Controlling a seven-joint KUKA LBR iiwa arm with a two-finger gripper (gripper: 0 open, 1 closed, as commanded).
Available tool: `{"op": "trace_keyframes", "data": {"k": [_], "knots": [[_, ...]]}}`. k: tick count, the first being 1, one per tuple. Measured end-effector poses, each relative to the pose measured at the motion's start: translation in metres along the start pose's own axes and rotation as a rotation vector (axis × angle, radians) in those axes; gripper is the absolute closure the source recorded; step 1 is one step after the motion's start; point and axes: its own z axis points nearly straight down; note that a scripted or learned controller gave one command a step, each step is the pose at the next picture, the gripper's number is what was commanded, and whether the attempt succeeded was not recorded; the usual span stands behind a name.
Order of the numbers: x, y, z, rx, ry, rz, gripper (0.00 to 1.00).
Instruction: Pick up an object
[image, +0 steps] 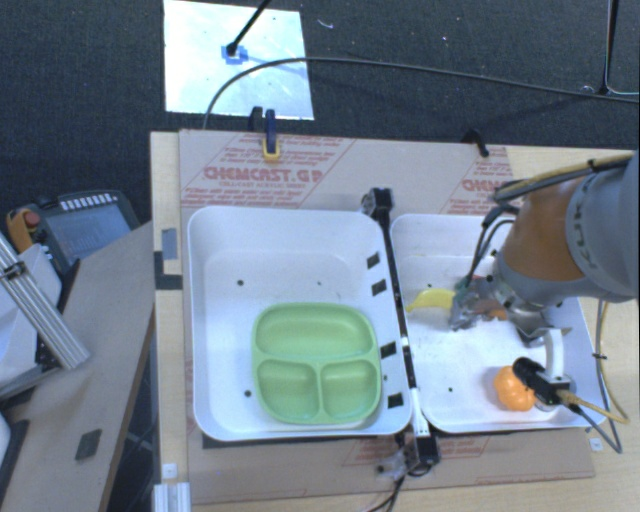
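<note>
Desk (170, 330) w/ two white bins; green tray (316, 362) in left bin (215, 300). Claw (466, 312) low in right bin (440, 405), yellow item (430, 299) at its 9 o'clock; claw state can't tell.

dark carpet floor (80, 90); pale wooden bench (165, 180) under a cardboard sheet (320, 165) (red print). shiny metal plate (235, 55) on floor. grey side table (75, 400) at left.
</note>
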Motion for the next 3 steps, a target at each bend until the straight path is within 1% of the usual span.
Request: {"op": "trace_keyframes", "data": {"k": [1, 2, 3], "knots": [[0.005, 0.004, -0.063, -0.005, -0.001, -0.004, 1.00], [-0.003, 0.001, -0.122, -0.006, -0.002, -0.002, 1.00], [-0.004, 0.002, -0.164, -0.004, -0.001, -0.004, 1.00]]}}
